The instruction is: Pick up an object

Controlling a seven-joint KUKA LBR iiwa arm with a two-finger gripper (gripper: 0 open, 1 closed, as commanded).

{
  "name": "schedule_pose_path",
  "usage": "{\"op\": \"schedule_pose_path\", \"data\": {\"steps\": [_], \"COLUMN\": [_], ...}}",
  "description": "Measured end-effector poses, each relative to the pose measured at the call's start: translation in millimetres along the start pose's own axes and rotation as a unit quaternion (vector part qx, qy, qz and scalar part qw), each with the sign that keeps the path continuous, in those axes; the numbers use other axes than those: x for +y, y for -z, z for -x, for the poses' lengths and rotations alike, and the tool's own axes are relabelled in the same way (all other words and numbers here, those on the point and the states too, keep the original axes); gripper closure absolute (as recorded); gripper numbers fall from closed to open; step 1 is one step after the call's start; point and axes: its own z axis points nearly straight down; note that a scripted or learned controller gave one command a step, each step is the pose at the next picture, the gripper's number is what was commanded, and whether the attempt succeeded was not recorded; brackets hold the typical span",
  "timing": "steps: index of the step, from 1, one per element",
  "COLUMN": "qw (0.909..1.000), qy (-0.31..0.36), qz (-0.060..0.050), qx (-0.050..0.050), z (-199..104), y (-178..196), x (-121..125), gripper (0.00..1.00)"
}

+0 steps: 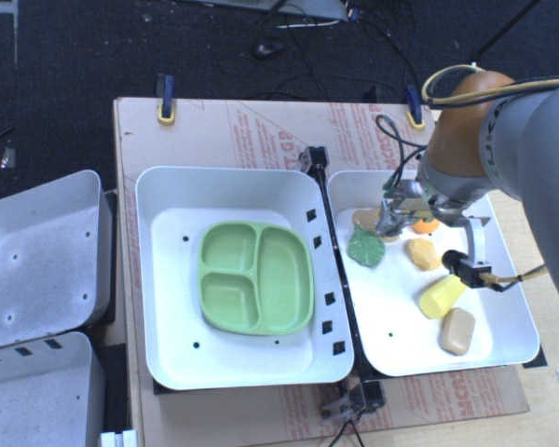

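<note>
My gripper (388, 223) reaches down into the right bin (503, 343) at its upper left part. Its tip sits just above a green leafy toy (365, 248) and beside a tan flat piece (364, 219). An orange item (425, 225) lies partly hidden under the wrist. Further right in the bin lie a yellow-orange lump (423, 253), a yellow block (443, 296) and a beige oblong piece (456, 331). I see nothing between the fingers.
The left bin (168, 343) holds a green divided plate (257, 277). A black divider (332, 259) runs between the bins. Blue clamps (167, 97) hold the board at the back. White trays (37, 250) sit off to the left.
</note>
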Motion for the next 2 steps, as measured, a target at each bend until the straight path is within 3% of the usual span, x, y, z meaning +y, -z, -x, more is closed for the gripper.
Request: {"op": "schedule_pose_path", "data": {"steps": [2], "qw": [1.0], "qy": [0.001], "qz": [-0.003], "qx": [0.0], "z": [1], "y": [121], "x": [-6], "gripper": [1.0]}}
